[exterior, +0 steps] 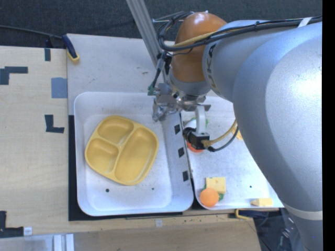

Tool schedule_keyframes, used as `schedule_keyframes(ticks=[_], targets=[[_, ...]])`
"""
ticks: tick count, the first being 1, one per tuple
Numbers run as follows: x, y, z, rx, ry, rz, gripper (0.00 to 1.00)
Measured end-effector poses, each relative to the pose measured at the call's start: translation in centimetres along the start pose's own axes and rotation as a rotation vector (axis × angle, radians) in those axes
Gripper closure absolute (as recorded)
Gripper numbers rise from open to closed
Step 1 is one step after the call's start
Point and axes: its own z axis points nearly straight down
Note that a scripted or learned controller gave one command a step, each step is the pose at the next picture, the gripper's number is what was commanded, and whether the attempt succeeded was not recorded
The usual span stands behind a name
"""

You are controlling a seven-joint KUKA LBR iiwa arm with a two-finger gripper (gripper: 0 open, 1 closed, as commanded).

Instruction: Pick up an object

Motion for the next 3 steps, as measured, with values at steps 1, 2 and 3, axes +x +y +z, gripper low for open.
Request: schedule_keyframes(ticks=[1, 2, 3], targets=[[-6.2, -4.1, -0.2, 0.001, -0.002, 0.009, 1.00], [-4.4, 0.3, -3.8, -0.007, 0.001, 0.000, 1.00], [-3.3, 4.0, -4.1, -0.004, 0.001, 0.000, 1.00]])
